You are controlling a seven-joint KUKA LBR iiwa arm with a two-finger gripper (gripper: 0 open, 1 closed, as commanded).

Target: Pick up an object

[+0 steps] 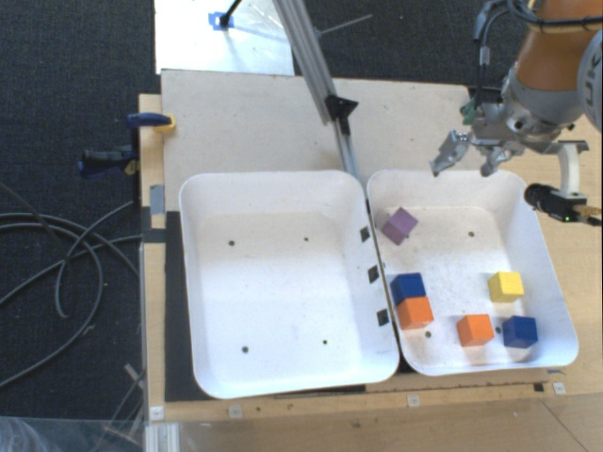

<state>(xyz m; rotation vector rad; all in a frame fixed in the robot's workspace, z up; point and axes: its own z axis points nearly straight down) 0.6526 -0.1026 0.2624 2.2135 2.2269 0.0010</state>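
My wrist section is a rounded shell, orange over most of what shows, with a grey part along its right edge. Black cables loop over my top left side, and one runs down the left of the orange shell. Below the orange I narrow into a grey metal collar with a lighter, shiny face. My gripper is bare grey metal, a blocky body with small dark fittings on its far side and two short, angular fingers branching from it, each dull silver with darker tips.
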